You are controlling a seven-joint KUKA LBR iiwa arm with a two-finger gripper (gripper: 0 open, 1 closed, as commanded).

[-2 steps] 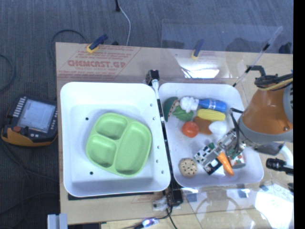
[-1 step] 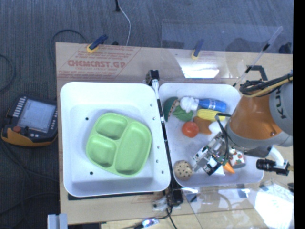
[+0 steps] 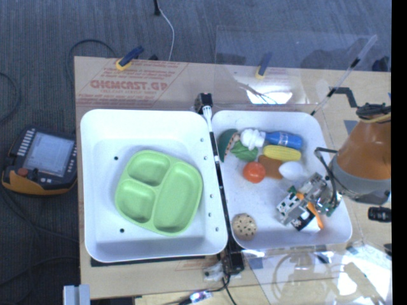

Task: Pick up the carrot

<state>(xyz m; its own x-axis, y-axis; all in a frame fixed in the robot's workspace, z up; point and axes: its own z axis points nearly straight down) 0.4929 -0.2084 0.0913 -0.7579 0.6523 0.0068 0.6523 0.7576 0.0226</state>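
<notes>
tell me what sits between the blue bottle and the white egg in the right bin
A yellow corn lies between the blue bottle and the white egg, seen in the camera view.

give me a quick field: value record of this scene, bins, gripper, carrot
left bin: holds a green divided plate
right bin: toys clustered at the far end, a tan ball near the front left corner
gripper: low in the right bin, near its front right side
carrot: small orange piece at the gripper; a grasp cannot be confirmed
other toys: red tomato, blue bottle, yellow corn
</notes>
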